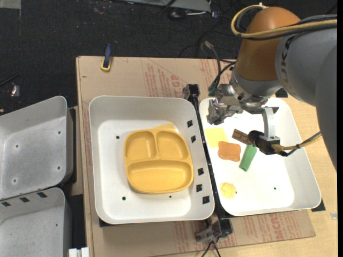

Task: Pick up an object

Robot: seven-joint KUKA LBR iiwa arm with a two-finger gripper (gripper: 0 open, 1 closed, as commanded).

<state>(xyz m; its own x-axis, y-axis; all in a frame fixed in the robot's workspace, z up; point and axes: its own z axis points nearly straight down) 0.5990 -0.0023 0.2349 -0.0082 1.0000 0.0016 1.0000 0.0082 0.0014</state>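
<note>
From the overhead camera, here is the grey arm (300, 52) reaching in from the right, orange band over the wrist, with the gripper (217, 113) down at the far left corner of the right bin (284, 197). Whether the claw is apart or together I cannot tell from this angle, and nothing shows clamped in it. So the pick is not yet made, by my reckoning. The candidates all lie on the bin floor. A pale yellow flat piece (215, 138) sits just beside the gripper on the near side. An orange slab (229, 151) is next to it and a small brown piece (239, 137) a little farther in. A green block (247, 157) lies tilted beside the orange one, and a small yellow lump (228, 189) sits apart, nearer the front. Over in the left bin (107, 143) a yellow divided tray (159, 162) lies flat and untouched. The pale yellow piece looks the likeliest target. What is left is the close, the grip and the lift — the whole job, really.
</note>
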